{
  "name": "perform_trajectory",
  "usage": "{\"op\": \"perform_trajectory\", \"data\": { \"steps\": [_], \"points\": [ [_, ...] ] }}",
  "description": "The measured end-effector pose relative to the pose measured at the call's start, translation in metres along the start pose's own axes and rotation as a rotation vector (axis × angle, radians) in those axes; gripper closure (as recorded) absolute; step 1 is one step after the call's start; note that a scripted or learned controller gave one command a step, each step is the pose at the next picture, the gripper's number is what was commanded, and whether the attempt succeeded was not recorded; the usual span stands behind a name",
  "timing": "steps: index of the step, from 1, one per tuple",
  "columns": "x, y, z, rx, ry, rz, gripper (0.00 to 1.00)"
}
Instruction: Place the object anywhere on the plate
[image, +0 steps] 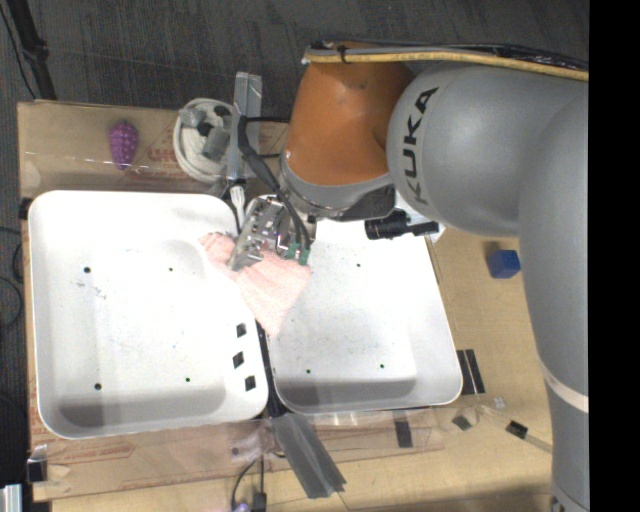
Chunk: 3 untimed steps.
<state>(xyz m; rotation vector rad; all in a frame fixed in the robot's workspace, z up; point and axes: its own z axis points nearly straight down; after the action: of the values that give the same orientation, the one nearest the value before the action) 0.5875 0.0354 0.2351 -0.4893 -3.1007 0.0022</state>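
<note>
The grey arm (480, 140) reached in from the right, its orange band (340, 120) sitting above the wrist, and the claw (262, 238) hung low over the place where the two white bins met, near their far edge. A pink cloth (268, 282) lay draped across that seam, part of it in the left bin (120, 330) and part in the right bin (370, 330), tapering to a point toward the near side. The claw's tip was at the cloth's upper part, seemingly touching it, but whether the claw was spread or pinching the fabric could not be told from this angle, since the metal parts overlapped.

On the cardboard-covered bench (70, 140) behind the left bin rested a small purple object (123, 143), well apart from the cloth. Just to its right sat a coil of white cable (205, 140) with a grey fitting. A small blue block (504, 263) lay on the bench to the right of the right bin, near the arm's body. Strips of grey tape (308, 455) ran along the near edge of the bench below the bins.
</note>
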Motion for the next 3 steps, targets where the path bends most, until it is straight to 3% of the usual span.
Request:
{"op": "perform_trajectory", "data": {
  "steps": [1,3],
  "points": [
    [0.031,0.025,0.002,0.000,0.001,-0.314,1.00],
    [0.112,0.090,0.008,0.001,0.000,-0.321,1.00]
  ]
}}
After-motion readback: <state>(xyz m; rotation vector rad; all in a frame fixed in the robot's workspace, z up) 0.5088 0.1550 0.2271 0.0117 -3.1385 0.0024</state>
